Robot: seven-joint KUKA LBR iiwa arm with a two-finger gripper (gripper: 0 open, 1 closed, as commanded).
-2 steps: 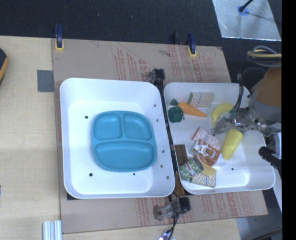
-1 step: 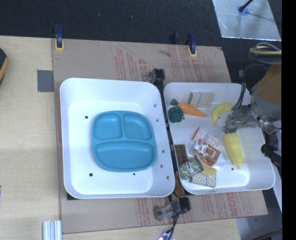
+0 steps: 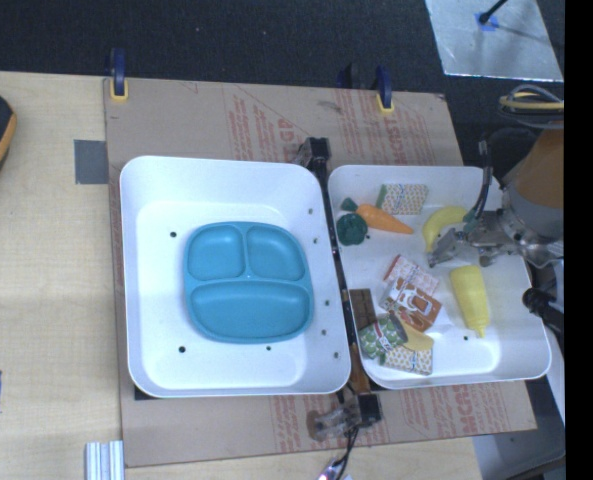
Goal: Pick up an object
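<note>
Left bin (image 3: 136,268): one blue divided plate (image 3: 248,280), lying flat at centre. Right bin (image 3: 521,363): carrot (image 3: 385,218) touching a dark green piece (image 3: 352,228), a banana (image 3: 439,224), a yellow cob (image 3: 470,298), a few snack packets (image 3: 413,298) near the middle and front.

Gripper (image 3: 463,247) low over the right bin, between banana and cob; whether it is apart or together, cannot tell.

Bins sit on cardboard (image 3: 236,118) clamped to a wooden bench (image 3: 36,298); dark floor (image 3: 226,18) behind.

Arm cut off at the right.

Wooden bench (image 3: 36,298), cardboard sheet (image 3: 226,118) clamped on it, two white bins (image 3: 146,368) side by side
</note>
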